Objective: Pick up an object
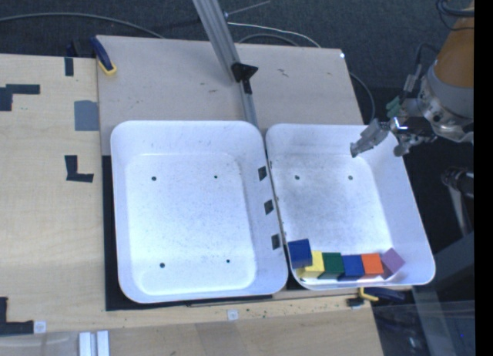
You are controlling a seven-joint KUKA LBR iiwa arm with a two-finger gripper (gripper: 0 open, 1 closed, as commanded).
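Well below the gripper (381, 140), whose spread fingers hold nothing, coloured blocks (343, 263) wait unpicked along the right bin (404, 193)'s near wall.

Wooden bench (46, 193) under it all, pale board, with dark tape marks on its left part and a grey patch (86, 115) among them. Two shallow white bins sit side by side on it: the left bin (123, 193) and the right bin (400, 193), touching along their inner rims. A blue-and-yellow clamp (102, 55) grips the raised board's far left corner, another yellow clamp (370, 295) sits at the near edge below the right bin
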